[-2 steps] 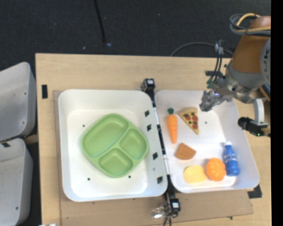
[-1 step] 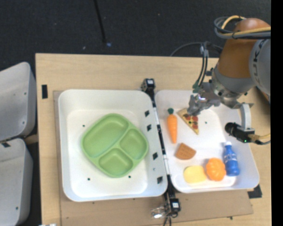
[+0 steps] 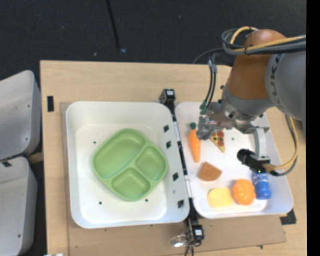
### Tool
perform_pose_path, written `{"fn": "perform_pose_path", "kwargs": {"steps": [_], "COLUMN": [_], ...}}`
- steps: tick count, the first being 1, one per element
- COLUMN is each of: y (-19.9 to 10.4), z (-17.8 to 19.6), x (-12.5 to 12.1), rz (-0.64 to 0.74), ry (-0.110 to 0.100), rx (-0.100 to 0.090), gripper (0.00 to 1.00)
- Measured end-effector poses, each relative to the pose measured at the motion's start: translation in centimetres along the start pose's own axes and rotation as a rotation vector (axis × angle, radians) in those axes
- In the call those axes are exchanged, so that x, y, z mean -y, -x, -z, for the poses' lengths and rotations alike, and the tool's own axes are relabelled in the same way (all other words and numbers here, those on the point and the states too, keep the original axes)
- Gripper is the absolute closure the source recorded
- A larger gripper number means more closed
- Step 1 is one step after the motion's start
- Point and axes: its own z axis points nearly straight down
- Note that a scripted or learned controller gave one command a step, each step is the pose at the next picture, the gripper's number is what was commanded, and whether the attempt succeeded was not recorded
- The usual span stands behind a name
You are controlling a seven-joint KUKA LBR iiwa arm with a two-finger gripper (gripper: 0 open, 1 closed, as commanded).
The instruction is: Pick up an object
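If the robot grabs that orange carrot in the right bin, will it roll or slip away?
The carrot looks like smooth, stiff toy plastic, so it could slip. Its tapered, rounded body would probably roll sideways if nudged. It lies apart from the brown piece, leaving room to roll.

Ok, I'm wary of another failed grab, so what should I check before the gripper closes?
1. Gripper over the right bin: ok.
2. Gripper beside the carrot top: ok.
3. Carrot between the fingers: cannot tell.
4. Pizza slice close to the gripper, may get caught: not ok.
5. Brown wedge, yellow piece and orange fruit apart from the carrot: ok.
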Motion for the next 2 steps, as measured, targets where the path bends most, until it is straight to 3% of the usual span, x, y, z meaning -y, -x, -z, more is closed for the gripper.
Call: {"fn": "perform_pose_path", "kwargs": {"steps": [2], "y": [-10.6], "z": [0.5], "x": [1.7], "rz": [0.000], "ry": [0.000], "rx": [0.000], "gripper": [1.00]}}
